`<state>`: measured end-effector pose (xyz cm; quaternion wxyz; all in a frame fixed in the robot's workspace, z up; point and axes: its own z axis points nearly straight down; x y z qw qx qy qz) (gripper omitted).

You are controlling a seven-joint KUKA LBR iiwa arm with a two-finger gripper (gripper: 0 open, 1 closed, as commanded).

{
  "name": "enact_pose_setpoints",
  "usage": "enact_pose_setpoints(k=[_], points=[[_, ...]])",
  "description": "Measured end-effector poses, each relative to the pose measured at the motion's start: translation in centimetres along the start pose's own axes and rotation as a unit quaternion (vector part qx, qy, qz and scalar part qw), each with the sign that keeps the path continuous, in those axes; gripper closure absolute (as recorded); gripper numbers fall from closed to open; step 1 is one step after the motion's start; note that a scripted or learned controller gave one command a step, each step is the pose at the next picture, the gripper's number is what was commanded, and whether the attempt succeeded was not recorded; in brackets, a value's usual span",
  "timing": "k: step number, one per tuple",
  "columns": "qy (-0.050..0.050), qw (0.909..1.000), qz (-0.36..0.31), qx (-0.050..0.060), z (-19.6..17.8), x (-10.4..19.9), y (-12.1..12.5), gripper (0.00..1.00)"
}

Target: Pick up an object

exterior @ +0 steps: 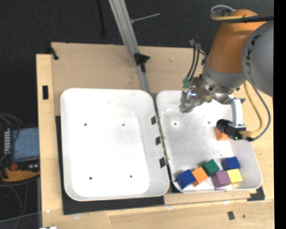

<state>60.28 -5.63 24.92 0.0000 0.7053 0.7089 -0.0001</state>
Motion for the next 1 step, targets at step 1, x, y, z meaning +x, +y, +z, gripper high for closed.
enact_pose_setpoints(k=[1], points=[[0.001, 1.0, -0.002, 0.0, -0.78, 5.37, -0.42, 1.0]])
